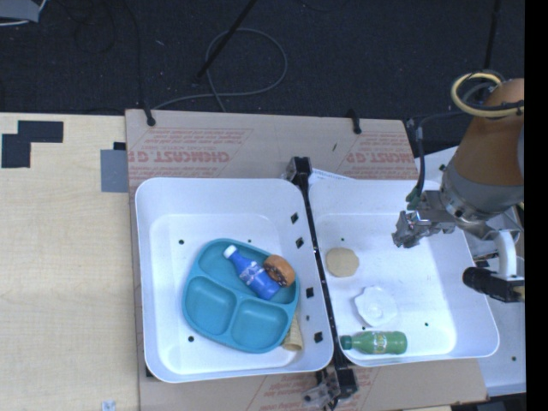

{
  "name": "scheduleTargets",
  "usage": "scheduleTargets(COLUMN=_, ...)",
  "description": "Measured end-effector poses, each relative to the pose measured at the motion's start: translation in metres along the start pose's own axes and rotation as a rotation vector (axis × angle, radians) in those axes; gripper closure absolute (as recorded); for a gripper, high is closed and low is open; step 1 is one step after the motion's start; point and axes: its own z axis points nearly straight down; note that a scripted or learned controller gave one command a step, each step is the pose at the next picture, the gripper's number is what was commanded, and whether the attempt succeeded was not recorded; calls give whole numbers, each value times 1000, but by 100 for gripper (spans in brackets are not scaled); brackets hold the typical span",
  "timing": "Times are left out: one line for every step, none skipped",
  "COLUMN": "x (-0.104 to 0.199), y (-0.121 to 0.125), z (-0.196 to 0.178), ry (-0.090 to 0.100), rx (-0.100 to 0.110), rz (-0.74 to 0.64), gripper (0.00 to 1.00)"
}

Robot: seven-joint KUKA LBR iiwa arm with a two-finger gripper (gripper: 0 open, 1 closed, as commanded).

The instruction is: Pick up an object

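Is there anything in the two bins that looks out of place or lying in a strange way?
Two things are lying down. The blue bottle rests on its side in the blue divided plate in the left bin. The green bottle lies flat against the near wall of the right bin. Nothing looks spilled or broken.

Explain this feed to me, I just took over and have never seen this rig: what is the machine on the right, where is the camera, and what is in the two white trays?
You are looking down at a slant from one fixed camera above the bench. The grey and orange shape on the right is the robot arm; its gripper hangs over the right bin, and nothing shows between its fingers. That bin holds a round tan disc, a white crumpled piece and a green bottle lying along the near wall. The left bin holds a blue divided plate, with a blue bottle and a small brown doughnut-like item lying on it.
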Motion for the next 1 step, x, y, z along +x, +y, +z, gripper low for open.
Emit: scheduleTargets(x=56, y=5, z=-8, ry=0, rx=-2, rz=-1, gripper=100)
